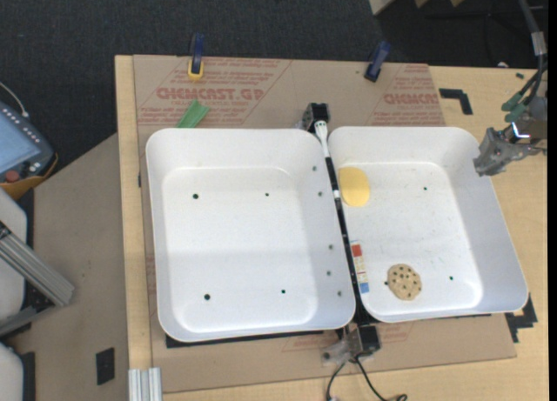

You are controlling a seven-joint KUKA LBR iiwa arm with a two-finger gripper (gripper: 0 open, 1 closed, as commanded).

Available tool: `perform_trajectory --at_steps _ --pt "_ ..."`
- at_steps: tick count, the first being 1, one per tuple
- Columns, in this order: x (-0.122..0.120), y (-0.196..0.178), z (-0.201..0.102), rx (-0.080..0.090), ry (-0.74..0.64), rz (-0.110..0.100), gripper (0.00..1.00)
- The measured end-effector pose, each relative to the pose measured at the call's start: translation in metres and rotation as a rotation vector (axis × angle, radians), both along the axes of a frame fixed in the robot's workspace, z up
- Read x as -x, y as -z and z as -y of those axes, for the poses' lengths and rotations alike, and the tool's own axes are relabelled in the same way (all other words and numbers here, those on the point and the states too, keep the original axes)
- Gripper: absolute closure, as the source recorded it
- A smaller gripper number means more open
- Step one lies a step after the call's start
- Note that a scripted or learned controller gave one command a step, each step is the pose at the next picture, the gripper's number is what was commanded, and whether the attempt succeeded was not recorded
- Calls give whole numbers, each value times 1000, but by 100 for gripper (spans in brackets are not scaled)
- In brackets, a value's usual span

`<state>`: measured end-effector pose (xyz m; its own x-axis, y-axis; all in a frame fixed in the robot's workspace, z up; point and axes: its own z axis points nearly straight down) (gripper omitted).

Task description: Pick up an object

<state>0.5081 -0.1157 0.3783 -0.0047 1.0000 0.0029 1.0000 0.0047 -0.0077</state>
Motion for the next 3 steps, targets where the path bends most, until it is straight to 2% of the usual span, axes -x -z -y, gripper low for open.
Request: perform_trajectory --at_steps 1,2,3 --pt "30 -32 74 7 11 14 100" --pt "-12 -3 -1 0 -4 4 100" --pt "28 -75 -6 5 4 18 100"
